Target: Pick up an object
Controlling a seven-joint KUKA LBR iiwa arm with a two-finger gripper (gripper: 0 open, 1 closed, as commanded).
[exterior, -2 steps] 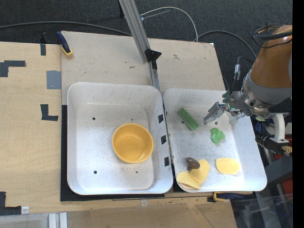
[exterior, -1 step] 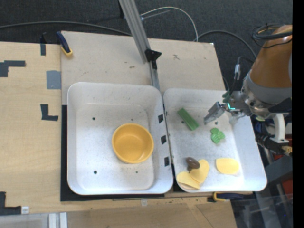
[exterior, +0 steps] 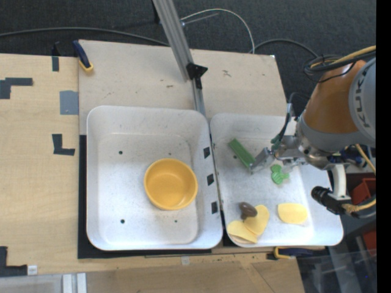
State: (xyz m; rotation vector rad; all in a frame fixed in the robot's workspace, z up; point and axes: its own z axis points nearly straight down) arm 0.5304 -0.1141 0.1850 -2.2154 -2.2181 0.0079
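Now the hand (exterior: 264, 159) hovers low in the right white bin (exterior: 317, 231), its finger state impossible to tell, tip just beside the flat green rectangular block (exterior: 241, 152), so it wants centring squarely over that block before any squeeze.

Two white bins (exterior: 98, 163) on pale wood — yellows, greens, one brown

Left bin: a yellow-orange bowl (exterior: 170, 183). Right bin (exterior: 317, 234): a dark green block (exterior: 241, 152), a bright green piece (exterior: 279, 176), pale yellow pieces (exterior: 292, 213) and a brown lump (exterior: 247, 210) — the arm (exterior: 333, 112) is orange and grey.
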